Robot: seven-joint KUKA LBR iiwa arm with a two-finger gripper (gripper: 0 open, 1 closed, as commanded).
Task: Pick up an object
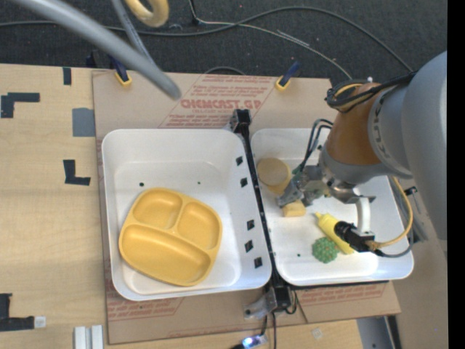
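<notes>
In the right bin [385,267] lie a tan cup [272,171], a small pale yellow block [293,210], a yellow bottle [334,231] and a green broccoli-like piece [325,250]. My gripper [296,193] hangs low over the bin's left part, just above the yellow block and right beside the cup. The grey arm with its orange band [349,133] reaches in from the right and hides the bin's upper right area. Nothing visibly sits in the gripper.
The left bin [174,147] holds a yellow divided plate [171,235]. A black divider [251,195] runs between the bins. Cardboard lies under both, and cables cross the dark floor at the back.
</notes>
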